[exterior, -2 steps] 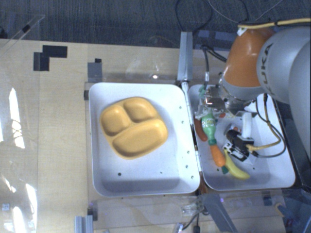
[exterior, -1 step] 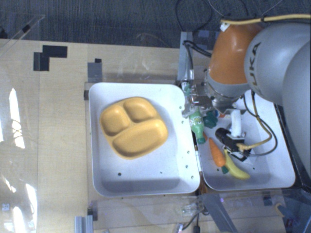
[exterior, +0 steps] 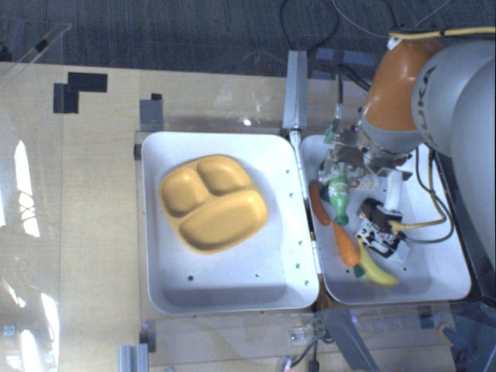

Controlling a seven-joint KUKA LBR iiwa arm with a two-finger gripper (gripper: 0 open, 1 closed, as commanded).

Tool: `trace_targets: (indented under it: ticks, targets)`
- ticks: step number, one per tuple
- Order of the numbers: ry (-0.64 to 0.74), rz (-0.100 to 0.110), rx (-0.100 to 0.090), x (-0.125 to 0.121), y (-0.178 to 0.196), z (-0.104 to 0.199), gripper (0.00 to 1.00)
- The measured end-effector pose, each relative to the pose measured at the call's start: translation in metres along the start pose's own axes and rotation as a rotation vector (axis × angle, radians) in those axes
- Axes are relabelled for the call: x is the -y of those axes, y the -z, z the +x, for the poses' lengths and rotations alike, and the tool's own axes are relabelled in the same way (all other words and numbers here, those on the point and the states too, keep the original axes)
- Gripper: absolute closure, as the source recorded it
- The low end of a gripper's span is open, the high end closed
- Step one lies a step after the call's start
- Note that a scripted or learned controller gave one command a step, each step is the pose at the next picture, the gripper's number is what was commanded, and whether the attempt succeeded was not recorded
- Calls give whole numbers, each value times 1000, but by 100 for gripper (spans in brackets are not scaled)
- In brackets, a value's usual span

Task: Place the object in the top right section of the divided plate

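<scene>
Camera view: I see two white bins side by side. Left bin (exterior: 225,285) has the yellow divided plate (exterior: 213,202) lying flat, sections facing up, so it's ready to take smth. Its top right section (exterior: 225,174) looks bare.

Right bin (exterior: 434,277) has the toys: a green bottle (exterior: 339,194), a red sausage (exterior: 319,204), an orange carrot (exterior: 346,244), a yellow banana (exterior: 377,270) and a black and white thing (exterior: 380,231), all packed close together.

My gripper (exterior: 341,173) hangs low over the green bottle, prob. going for that one. Can't tell how its end is set, the arm body hides too much. I think the job is at the pick step, nothing moved to the plate yet. Risk: the sausage lies just beside the bottle, so it may get bumped.
</scene>
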State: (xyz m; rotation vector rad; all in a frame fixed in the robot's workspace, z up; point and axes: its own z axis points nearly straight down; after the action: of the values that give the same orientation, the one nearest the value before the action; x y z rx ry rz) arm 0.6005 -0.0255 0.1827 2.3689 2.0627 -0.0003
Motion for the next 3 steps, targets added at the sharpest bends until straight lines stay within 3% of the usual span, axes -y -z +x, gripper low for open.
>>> trace_targets:
  ticks: [1, 2, 3]
  targets:
    - [115, -2, -1, -31, 1, 66, 100]
    - [223, -4, -1, -36, 2, 110, 100]
    - [305, -4, 0, -51, 2, 40, 100]
